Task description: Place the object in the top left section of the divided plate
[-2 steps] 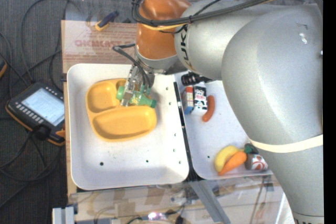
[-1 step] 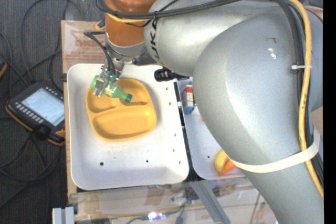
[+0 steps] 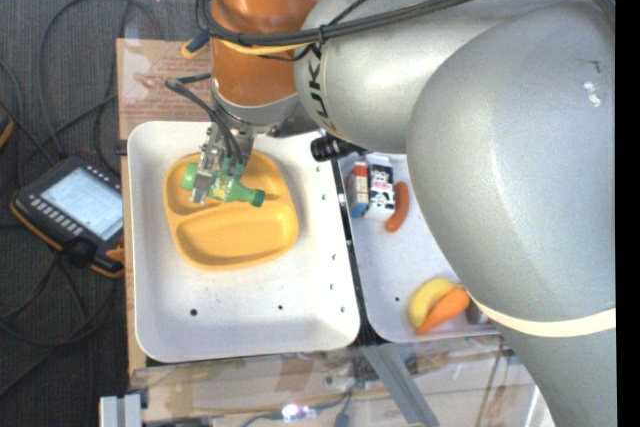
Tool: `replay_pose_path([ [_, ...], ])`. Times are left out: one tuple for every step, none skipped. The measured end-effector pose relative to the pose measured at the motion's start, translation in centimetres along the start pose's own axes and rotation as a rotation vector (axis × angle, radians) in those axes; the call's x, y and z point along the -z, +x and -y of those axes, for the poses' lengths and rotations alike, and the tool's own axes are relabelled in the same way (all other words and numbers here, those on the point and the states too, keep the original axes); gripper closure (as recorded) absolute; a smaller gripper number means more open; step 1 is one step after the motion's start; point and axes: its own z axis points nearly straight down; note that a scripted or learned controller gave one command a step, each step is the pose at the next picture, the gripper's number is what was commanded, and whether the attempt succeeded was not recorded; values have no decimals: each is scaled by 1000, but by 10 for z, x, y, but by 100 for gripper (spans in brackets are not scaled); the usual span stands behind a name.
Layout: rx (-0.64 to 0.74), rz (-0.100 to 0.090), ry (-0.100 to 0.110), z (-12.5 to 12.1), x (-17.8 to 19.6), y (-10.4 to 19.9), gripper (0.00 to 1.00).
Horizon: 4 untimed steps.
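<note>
The claw (image 3: 212,173) hangs low over the far-left section of the yellow divided plate (image 3: 255,240), closed on the green bottle (image 3: 235,189). The bottle lies tilted across the divider, likely for release there

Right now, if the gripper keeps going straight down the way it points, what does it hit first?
Most likely the green bottle, lying directly under the gripper on the yellow divided plate. Depth is hard to judge from above; they may already touch.
</note>
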Motion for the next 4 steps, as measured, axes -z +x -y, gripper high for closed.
replay_pose_path([
  [0, 0, -1, 0, 0, 0, 0],
  [-1, 1, -2, -1, 9, 0, 100],
  [-39, -3, -3, 45, 22, 38, 100],
  [-121, 0, 0, 125, 12, -41, 100],
])
